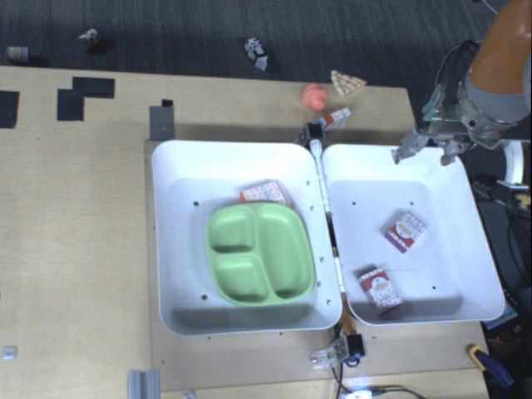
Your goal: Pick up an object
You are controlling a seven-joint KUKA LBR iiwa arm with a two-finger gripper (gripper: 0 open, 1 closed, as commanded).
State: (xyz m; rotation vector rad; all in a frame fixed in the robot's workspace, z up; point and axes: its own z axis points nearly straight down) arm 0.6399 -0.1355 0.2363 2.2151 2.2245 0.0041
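Two small red-and-white packets lie in the right bin point(465, 248): one point(406, 230) near its middle and one point(381, 288) closer to the front. A third red-and-white packet point(264, 192) sits in the left bin point(170, 248), tucked against the far edge of a green divided tray point(259, 253). My gripper point(429, 149) hangs over the right bin's far rim, well above and behind the packets. Its two fingers are spread apart with nothing between them.
On the bench behind the bins lie an orange ball point(314, 96), a wedge-shaped toy point(347, 82) and a small tube point(332, 120). Black cables and a clamp point(314, 133) sit at the seam between the bins. The arm's orange band point(503, 44) fills the upper right.
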